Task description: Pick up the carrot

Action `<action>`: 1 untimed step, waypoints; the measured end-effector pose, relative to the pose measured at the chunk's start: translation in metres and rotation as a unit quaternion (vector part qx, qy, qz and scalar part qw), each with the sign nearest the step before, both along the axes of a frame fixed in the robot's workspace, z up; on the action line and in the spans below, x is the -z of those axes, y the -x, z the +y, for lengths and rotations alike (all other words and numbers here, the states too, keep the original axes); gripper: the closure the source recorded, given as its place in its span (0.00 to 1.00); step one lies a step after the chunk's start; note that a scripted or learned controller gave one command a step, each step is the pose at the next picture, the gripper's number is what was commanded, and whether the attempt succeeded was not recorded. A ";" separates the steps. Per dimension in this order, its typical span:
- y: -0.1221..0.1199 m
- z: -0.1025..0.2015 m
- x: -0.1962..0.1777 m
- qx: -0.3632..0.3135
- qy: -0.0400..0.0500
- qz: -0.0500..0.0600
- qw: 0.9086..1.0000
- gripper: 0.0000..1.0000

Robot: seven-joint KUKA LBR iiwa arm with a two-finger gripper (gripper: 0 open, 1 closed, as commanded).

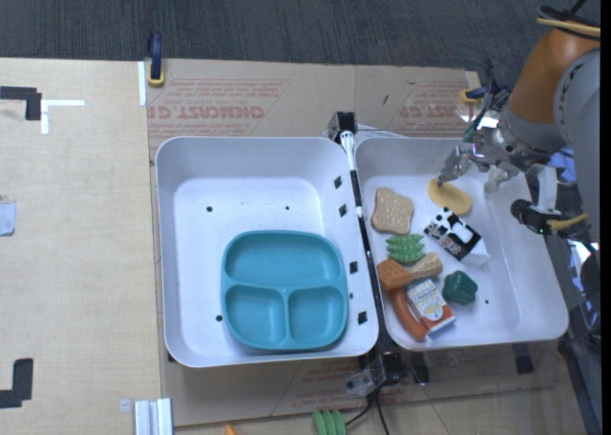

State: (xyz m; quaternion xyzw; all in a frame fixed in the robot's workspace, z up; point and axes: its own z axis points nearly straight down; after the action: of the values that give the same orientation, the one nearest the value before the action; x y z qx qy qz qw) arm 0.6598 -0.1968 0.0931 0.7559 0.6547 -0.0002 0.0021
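arm (pixel 558 80) reaching in, gripper (pixel 473 174) spread over right bin (pixel 535 314)

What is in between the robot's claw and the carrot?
In the camera view, between the gripper and the carrot lie a yellow disc, a black-and-white cow toy and a juice carton.
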 end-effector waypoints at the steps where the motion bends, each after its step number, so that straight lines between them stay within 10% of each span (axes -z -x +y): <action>1: -0.001 0.000 -0.010 -0.003 0.002 -0.001 1.000 1.00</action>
State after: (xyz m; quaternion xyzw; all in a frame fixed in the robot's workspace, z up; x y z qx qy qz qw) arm 0.6607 -0.1966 0.1034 0.7537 0.6572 -0.0007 0.0040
